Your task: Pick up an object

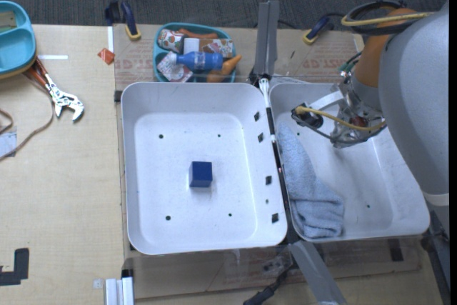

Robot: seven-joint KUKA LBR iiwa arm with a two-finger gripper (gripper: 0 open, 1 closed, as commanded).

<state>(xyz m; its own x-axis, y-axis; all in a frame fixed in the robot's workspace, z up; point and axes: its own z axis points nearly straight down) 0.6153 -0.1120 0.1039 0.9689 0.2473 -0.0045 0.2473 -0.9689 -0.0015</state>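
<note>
Tool (352, 126) low over the back of the right shallow white plastic bin (400, 182); clenched or released, cannot tell. Along that bin's left wall, crumpled pale blue cloth towel (308, 186), near the tool but apart from it. Near the middle of the left shallow white plastic bin (139, 153), small dark blue cube (201, 174), well apart from the tool. Behind that bin on the tan wooden table (64, 189), teal bowl of mixed small items (194, 53)

readable text: none | red print (136, 62) on bench (64, 175): too blurred
</note>
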